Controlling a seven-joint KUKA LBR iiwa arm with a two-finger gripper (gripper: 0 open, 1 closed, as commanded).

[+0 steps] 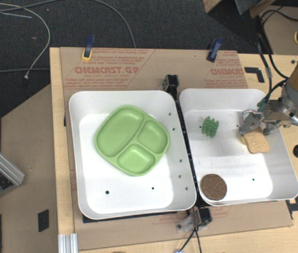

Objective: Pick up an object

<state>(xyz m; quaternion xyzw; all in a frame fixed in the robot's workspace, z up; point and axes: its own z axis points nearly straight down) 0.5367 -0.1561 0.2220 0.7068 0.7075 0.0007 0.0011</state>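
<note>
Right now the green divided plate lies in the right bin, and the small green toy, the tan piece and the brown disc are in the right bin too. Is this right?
Not quite. The camera view shows the green divided plate in the left bin, not the right one. The small green toy, the tan piece and the brown disc are indeed in the right bin.

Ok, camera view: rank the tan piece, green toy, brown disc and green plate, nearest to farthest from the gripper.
1. Tan piece, just below the gripper, right bin.
2. Green toy, to its left, same bin.
3. Brown disc, right bin's near corner.
4. Green plate, left bin.

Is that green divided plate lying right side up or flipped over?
Right side up. The green divided plate lies flat in the left bin, and its three hollow compartments face upward with raised ridges between them. Nothing sits in the compartments.
</note>
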